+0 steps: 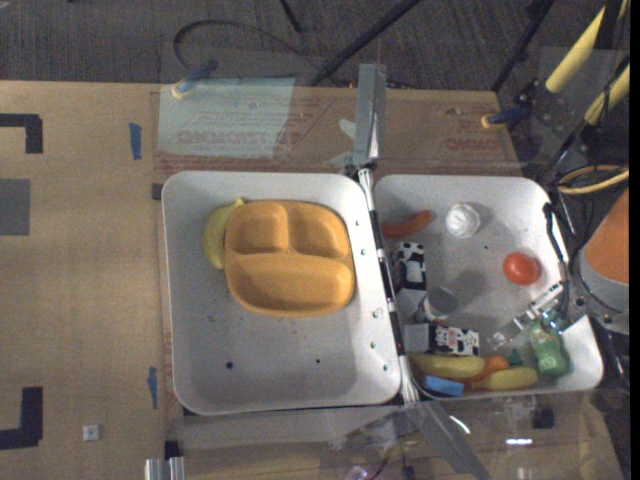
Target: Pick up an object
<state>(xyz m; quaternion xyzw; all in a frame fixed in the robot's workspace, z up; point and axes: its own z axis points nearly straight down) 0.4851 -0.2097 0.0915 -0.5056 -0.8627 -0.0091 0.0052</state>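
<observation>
Camera view, left to right: left bin (190,368) is carrying an upside-down orange divided tray (290,256) with a yellow banana (215,236) poking out from under its left edge. Right bin (490,193) is holding the clutter: an orange carrot-like piece (407,224), a white cap (463,219), two cow-print blocks (410,265) (455,341), a grey cylinder (441,299), a red ball (521,267), and along the front wall a yellow piece (449,365), a blue piece (445,385) and a green bottle (547,352).

Arm (610,258) is reaching in at the right edge; claw (537,313) is sitting low over the bin's front-right corner, just above the green bottle, which I'm reading as the likely target.

Risks:
- corner is crowded, so the claw may be catching the bin wall or nudging neighbours instead of closing on one item
- bottle is lying close to the wall, probably leaving little room for a finger on that side
- round items could be rolling off if bumped

Claw state: can't tell if it's apart or together, too blurred, and nothing visibly held.
</observation>
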